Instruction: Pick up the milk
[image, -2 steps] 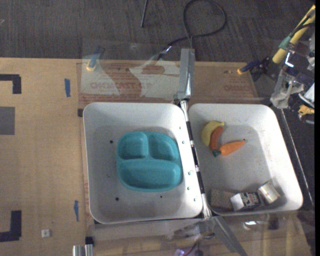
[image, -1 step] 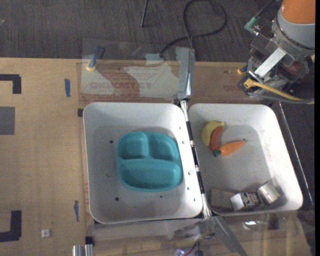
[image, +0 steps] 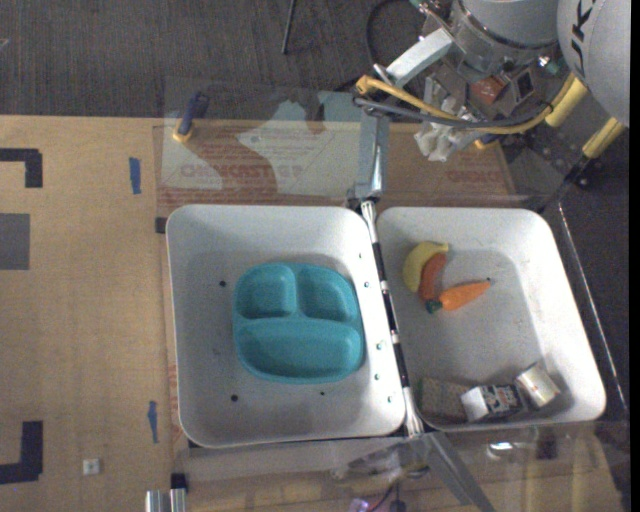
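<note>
The milk (image: 491, 401) is a small white carton with dark print. It lies on its side near the front wall of the right bin (image: 565, 300). My gripper (image: 437, 141) hangs high over the bench behind the right bin's far-left corner, well away from the milk, with nothing visibly held. Cables and the wrist crowd around it.
Just right of the milk is a silver can (image: 538, 385), and to its left a brownish flat item (image: 440, 392). A yellow banana (image: 419, 262), a reddish piece (image: 432, 277) and an orange carrot (image: 462, 295) lie at the bin's far left. The left bin (image: 195, 300) holds a teal divided plate (image: 297, 322).
</note>
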